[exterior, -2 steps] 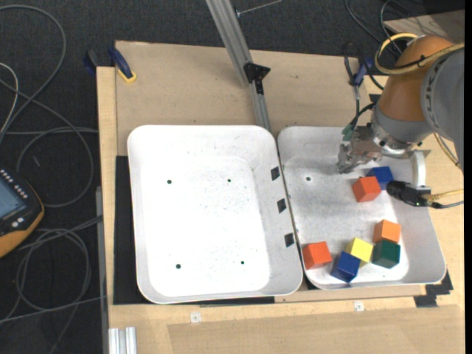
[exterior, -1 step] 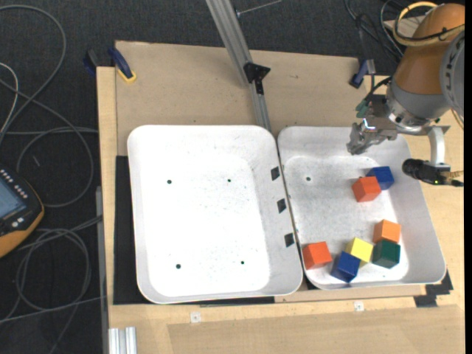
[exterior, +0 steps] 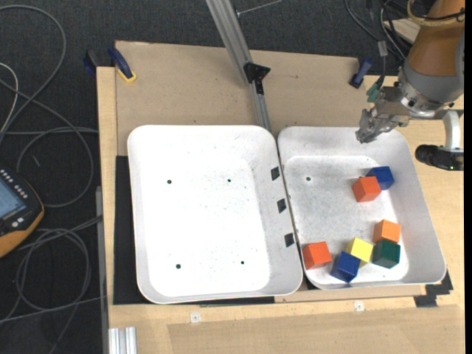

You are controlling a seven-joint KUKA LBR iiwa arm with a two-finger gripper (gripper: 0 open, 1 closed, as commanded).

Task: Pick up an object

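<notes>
Seven small coloured cubes lie in the right-hand shallow white bin (exterior: 413,161), none in the grip of the arm. Near the bin's upper right sit a red-orange cube (exterior: 366,189) and a blue cube (exterior: 381,176), the two touching or very nearly so, the blue one just behind and to the right. Along the bin's near edge is a second cluster: an orange cube (exterior: 317,254) at the left, a dark blue cube (exterior: 344,265) just beside it, a yellow cube (exterior: 361,249) touching that blue one, then a dark green cube (exterior: 386,254) with another orange cube (exterior: 386,231) right behind it.

The grey arm with its orange band (exterior: 435,50) reaches in from the right, and its two-finger gripper (exterior: 368,130) hangs over the far rim of the right bin, well apart from the lower cluster and some way above the red-orange and blue pair in the picture. Its dark tips look close together with nothing between them, but at this size and angle I cannot tell for sure how wide they stand.

The left-hand shallow white bin (exterior: 147,198) lies alongside, on the pale wooden bench (exterior: 184,80). A grey metal strut (exterior: 232,32) slants down to the gap between the bins.
</notes>
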